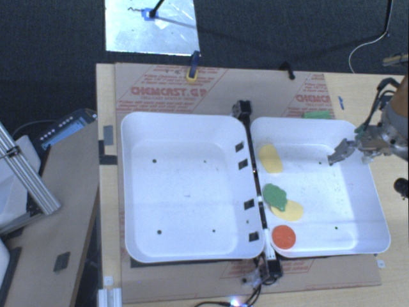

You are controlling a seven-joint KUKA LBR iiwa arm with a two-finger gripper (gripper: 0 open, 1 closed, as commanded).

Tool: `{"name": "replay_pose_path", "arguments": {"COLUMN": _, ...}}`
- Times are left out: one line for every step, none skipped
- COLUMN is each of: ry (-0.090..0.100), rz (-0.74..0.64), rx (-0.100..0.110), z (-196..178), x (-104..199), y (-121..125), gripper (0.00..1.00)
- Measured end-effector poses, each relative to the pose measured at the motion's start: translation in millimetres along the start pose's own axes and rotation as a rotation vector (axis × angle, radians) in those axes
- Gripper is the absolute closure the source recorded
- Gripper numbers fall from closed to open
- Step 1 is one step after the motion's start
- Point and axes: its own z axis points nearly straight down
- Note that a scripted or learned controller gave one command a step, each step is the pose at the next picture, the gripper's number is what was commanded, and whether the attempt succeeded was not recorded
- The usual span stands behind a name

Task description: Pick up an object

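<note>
The right bin (364, 190) holds several small items along its left side: a pale yellow piece (270, 158), a green piece (275, 195) resting partly on another yellow piece (289, 211), and an orange-red round piece (284, 236) at the front left corner. My gripper (352, 155) hangs over the right bin's back right part, well to the right of those items. It is open and nothing sits between its fingers (338, 153).
The left bin (134, 171) lies beside the right one, joined by a black clipped divider (254, 184). A green scrap (317, 114) lies on the bench behind the right bin. A yellow-blue clip (192, 74) sits at the back edge.
</note>
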Motion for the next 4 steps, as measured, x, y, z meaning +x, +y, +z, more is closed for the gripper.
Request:
{"name": "replay_pose_path", "arguments": {"ry": -0.001, "rz": -0.003, "rx": -0.003, "z": -11.3, "x": 0.0, "y": 1.0, "gripper": 1.00}}
{"name": "replay_pose_path", "arguments": {"ry": -0.008, "rz": -0.004, "rx": -0.020, "z": -216.6, "x": -2.9, "y": 41.3, "gripper": 1.00}}
{"name": "replay_pose_path", "arguments": {"ry": 0.005, "rz": -0.004, "rx": 0.010, "z": -107.1, "x": 45.2, "y": 4.4, "gripper": 1.00}}
{"name": "replay_pose_path", "arguments": {"ry": -0.007, "rz": -0.003, "rx": -0.020, "z": -290.4, "x": 34.8, "y": 31.5, "gripper": 1.00}}
